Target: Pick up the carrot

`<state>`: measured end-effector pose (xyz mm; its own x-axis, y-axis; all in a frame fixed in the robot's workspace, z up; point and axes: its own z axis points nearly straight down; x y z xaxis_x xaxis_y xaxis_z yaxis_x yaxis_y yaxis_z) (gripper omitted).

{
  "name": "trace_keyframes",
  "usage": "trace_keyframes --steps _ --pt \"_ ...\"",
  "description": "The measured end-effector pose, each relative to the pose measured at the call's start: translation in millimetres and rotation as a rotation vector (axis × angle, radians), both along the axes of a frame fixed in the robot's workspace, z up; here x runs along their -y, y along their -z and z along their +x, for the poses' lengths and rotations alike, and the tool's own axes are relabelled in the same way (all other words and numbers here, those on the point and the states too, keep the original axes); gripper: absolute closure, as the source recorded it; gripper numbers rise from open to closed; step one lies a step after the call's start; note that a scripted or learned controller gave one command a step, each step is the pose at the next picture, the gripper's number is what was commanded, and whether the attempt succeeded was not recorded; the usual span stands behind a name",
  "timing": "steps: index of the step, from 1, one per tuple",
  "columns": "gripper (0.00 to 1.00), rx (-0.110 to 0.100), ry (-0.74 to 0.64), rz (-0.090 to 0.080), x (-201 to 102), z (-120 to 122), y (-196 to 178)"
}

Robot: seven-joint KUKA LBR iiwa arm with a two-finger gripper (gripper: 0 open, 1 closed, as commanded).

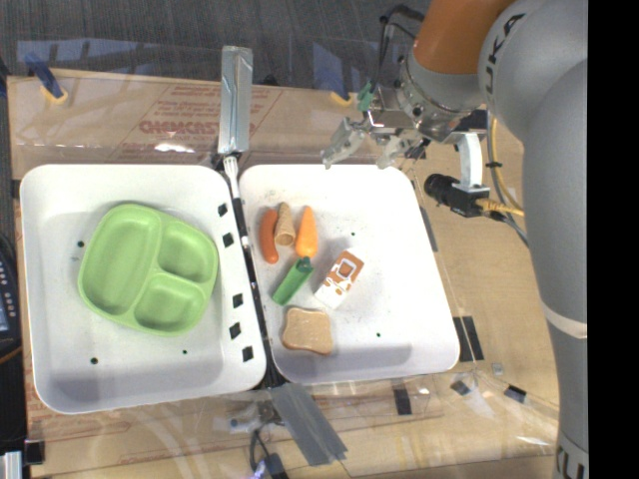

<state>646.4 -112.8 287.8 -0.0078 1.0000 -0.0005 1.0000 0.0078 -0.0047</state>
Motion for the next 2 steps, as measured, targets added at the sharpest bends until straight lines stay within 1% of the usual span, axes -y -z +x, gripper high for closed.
trace_keyframes --steps 1,2 --pt "0.0 -0.004 -0.038 0.0 -24 -2 89" --pt "0.0 0.001 0.077 0.001 11 10 177"
